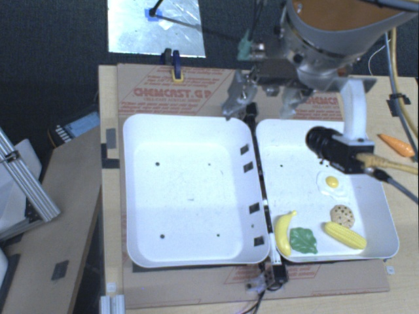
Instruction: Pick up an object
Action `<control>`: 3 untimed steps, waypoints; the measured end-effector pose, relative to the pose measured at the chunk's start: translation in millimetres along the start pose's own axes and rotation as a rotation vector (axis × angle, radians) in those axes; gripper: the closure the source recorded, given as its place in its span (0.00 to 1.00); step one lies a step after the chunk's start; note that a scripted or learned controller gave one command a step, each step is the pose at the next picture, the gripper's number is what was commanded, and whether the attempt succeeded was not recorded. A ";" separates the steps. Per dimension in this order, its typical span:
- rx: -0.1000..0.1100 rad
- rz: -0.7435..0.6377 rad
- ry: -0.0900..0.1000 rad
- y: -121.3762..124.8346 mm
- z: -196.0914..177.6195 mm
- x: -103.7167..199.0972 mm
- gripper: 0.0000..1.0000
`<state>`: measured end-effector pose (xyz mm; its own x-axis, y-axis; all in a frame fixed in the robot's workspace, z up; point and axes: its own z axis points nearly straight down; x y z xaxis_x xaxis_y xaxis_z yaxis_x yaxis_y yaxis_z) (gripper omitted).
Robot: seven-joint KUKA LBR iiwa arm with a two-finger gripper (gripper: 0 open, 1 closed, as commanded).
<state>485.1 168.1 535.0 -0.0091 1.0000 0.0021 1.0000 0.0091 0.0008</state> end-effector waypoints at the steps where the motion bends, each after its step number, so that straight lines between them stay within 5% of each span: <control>1: -0.001 0.002 0.000 1.4 0.1 37.2 0.00; 2: 0.015 0.009 -0.008 0.0 183.2 29.3 0.00; 3: -0.003 0.009 -0.001 72.8 198.0 44.6 0.00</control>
<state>557.7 213.8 337.2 -0.0002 1.0000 0.0009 1.0000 0.0002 0.0037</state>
